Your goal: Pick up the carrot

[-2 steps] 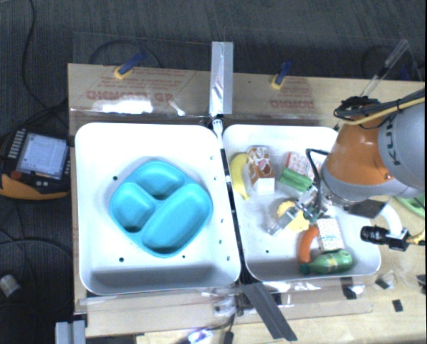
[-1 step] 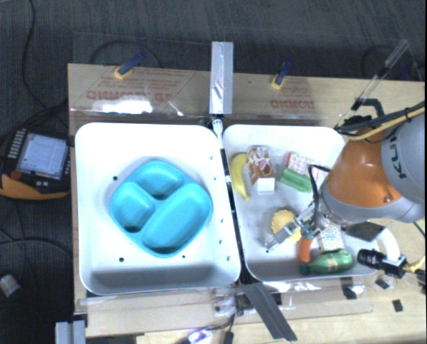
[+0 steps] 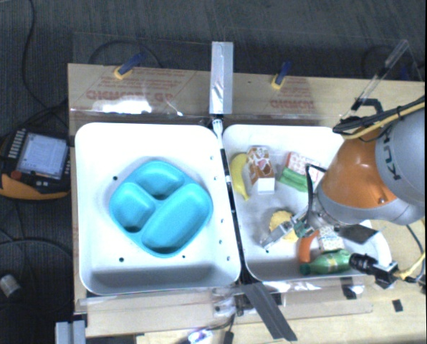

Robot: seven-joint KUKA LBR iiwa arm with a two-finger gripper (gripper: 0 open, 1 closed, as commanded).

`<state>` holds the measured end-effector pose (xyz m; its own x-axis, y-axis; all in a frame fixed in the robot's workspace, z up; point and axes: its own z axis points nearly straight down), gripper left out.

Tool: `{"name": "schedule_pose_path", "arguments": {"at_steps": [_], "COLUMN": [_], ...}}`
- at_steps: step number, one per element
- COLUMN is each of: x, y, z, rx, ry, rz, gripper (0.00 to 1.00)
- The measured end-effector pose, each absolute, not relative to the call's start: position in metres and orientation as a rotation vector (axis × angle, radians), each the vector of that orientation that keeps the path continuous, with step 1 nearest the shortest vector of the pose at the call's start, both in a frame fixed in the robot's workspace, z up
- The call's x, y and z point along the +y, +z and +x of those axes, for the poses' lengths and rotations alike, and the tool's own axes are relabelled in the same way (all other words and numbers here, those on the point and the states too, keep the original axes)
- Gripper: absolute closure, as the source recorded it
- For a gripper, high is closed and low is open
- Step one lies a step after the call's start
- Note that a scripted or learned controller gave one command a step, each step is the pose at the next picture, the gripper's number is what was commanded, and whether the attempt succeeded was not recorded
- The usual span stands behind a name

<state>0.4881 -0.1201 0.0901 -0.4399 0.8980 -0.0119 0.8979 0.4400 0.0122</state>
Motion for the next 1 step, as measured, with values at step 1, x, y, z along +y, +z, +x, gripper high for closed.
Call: {"name": "schedule_pose_path", "arguments": {"at_steps": [1], "x": [-0.1233], "y": [0.0898], "z": [0.5008], "rx": [2.849], "ry": [0.0], "rz": [1.297], "gripper": [0.0]}}
